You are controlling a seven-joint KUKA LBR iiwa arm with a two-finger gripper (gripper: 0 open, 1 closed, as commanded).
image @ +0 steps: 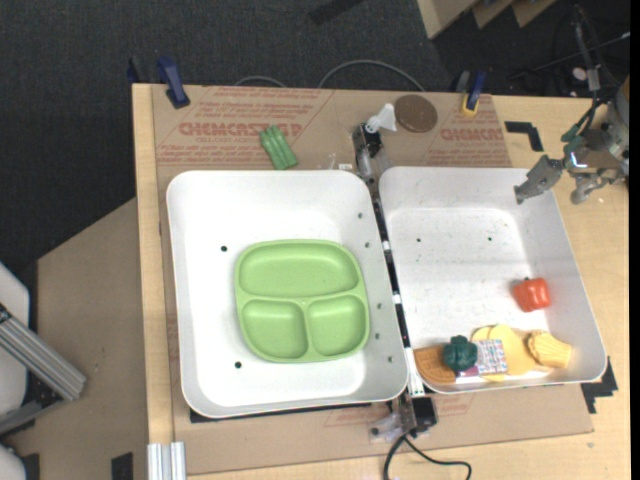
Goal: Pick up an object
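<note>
Pale green divided tray (300, 299) in the white left bin (195, 268), red-orange toy (532, 293), dark green piece (460, 353) and yellow items (548, 348) in the speckled white right bin (450, 228), red lettering across the tan bench (240, 128).

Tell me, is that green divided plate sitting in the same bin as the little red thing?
No, the green divided plate lies in the left bin, while the red object sits in the right bin.
</note>
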